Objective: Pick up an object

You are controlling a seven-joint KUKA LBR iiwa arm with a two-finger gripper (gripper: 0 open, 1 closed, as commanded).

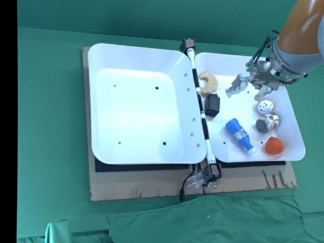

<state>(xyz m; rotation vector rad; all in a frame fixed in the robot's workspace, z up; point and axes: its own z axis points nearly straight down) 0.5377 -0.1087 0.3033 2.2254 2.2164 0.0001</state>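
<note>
From the overhead camera I see the gripper hanging over the upper middle of the right bin, its fingers spread apart with nothing between them. All the candidates sit in this bin. The nearest, as I judge it, is the small white ball, just below and slightly right of the fingertips, with a grey-and-orange ball under it and an orange object lower still. The blue bottle lies down-left of the tool, its long axis slanting from upper left to lower right, the white cap end pointing lower right. A tan crescent and a black block lie to the left, near the divider. The left bin holds no objects.
</note>
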